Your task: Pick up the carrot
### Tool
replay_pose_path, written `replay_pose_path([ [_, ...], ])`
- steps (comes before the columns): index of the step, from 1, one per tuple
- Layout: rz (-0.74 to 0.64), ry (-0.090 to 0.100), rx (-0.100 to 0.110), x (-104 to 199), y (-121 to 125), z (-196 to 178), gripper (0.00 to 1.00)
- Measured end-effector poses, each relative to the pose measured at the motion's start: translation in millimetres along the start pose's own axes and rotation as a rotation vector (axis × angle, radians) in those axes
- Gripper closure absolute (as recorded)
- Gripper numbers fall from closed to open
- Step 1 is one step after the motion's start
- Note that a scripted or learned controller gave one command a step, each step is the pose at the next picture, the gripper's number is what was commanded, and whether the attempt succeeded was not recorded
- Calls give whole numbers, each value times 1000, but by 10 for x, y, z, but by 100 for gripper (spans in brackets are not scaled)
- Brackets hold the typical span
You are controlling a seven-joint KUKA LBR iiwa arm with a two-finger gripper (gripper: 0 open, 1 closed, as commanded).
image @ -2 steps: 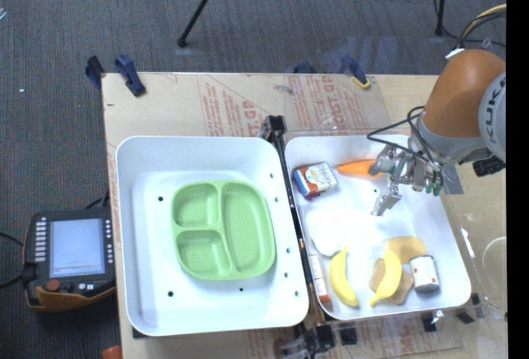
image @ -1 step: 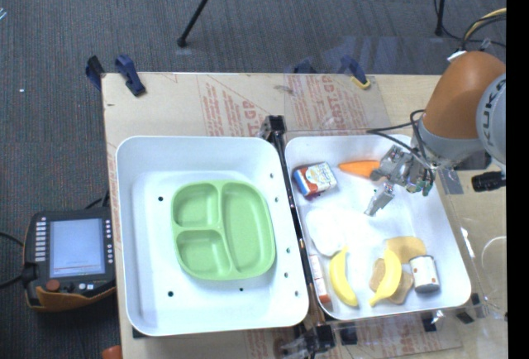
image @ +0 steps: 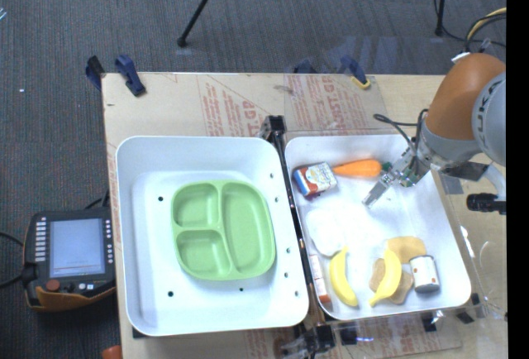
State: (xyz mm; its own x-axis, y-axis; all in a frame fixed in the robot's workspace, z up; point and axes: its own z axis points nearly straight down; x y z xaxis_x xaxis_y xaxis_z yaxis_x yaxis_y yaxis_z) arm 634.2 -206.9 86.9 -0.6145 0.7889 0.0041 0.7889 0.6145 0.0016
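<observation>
The orange carrot point(image: 357, 169) lies near the back wall of the right bin point(image: 442, 208), just right of a small red, white and blue carton point(image: 314, 179). My gripper point(image: 382, 186) hangs low in the right bin, a little to the right of and in front of the carrot's thick end. Its fingers point down and left, and nothing shows between them. The arm's orange band point(image: 463, 97) rises behind it at the right.
In the right bin's front half lie two bananas point(image: 343, 279), a tan bread-like piece point(image: 405, 250), a small can point(image: 424, 273) and a white round item point(image: 331, 229). The left bin point(image: 140, 184) holds a green divided plate point(image: 223, 229).
</observation>
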Motion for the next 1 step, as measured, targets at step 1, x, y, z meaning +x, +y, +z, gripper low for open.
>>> replay_pose_path([
  [1,172,-7,-2,-101,41,-28,0],
])
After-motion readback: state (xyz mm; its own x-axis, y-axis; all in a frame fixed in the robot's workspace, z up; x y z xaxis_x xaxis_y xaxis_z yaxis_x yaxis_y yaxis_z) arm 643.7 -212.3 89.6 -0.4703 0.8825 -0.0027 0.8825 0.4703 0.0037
